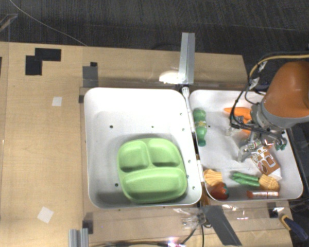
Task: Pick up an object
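Observation:
My gripper (251, 149) hangs over the middle of the right bin (216, 104), below the arm's orange band (292, 89). A brown-and-white waffle-like piece (268, 161) lies just to its right, touching or nearly touching it. An orange carrot (240, 113) lies behind the gripper, partly hidden by the wrist. A green pod (245, 178) lies in front of the gripper. No object is visibly lifted off the bin floor.
A green vegetable (199, 123) lies along the right bin's left wall. At the near edge are a ridged yellow piece (212, 176), a red fruit (220, 191), a yellow piece (268, 181) and a red sausage (262, 193). The left bin (108, 107) holds a green divided plate (151, 170).

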`<state>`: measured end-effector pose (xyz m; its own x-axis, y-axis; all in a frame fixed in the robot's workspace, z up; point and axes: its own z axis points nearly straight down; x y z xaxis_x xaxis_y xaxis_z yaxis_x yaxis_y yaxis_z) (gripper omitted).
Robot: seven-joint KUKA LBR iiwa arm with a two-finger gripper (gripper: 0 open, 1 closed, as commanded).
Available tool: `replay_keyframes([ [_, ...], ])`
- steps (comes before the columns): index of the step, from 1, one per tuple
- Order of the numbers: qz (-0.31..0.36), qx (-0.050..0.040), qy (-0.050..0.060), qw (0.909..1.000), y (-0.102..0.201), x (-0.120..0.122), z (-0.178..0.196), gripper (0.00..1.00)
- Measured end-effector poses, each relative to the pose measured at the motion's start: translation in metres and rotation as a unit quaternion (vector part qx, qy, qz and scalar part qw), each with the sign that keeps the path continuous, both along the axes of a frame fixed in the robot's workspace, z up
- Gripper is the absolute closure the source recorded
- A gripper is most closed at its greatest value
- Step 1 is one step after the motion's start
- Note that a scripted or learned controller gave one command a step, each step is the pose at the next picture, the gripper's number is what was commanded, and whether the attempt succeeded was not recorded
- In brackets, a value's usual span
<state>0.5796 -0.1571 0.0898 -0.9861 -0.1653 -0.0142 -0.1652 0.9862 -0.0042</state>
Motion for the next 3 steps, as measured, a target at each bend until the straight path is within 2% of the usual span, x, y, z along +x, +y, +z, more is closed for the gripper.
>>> replay_keyframes([
  [1, -0.009, -0.0002, -0.002, 1.0, 0.022, -0.038, 0.001, 0.0],
  [2, -0.06, 0.0014, 0.0, 0.9982, 0.018, 0.041, -0.001, 0.0],
  [3, -0.114, 0.0018, 0.0, 0.9935, 0.025, 0.008, 0.0, 0.0],
])
